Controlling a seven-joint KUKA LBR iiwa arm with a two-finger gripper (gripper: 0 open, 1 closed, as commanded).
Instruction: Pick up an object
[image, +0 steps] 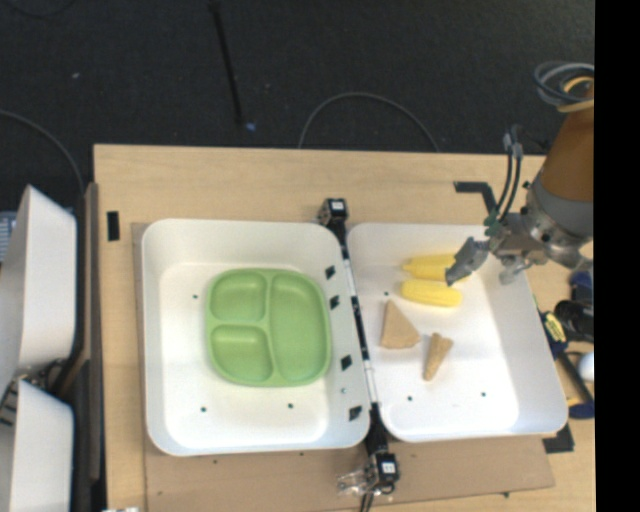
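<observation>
In the right bin (500, 400), two yellow corn cobs lie side by side: one (427, 266) farther back, the other (430, 294) just in front of it. Nearer the front lie two tan wedges, a wide one (398, 328) and a narrow one (437, 356). My gripper (487, 265) hangs over the bin's back right and is open. Its left finger (465, 262) reaches to the right ends of the cobs. Nothing sits between the fingers.
The left bin (170, 400) holds a green divided plate (268, 326). A black-clipped divider (352, 330) joins the two bins. Tools and cables lie on the bench at the far right (572, 330). White boxes (40, 290) stand off the left side.
</observation>
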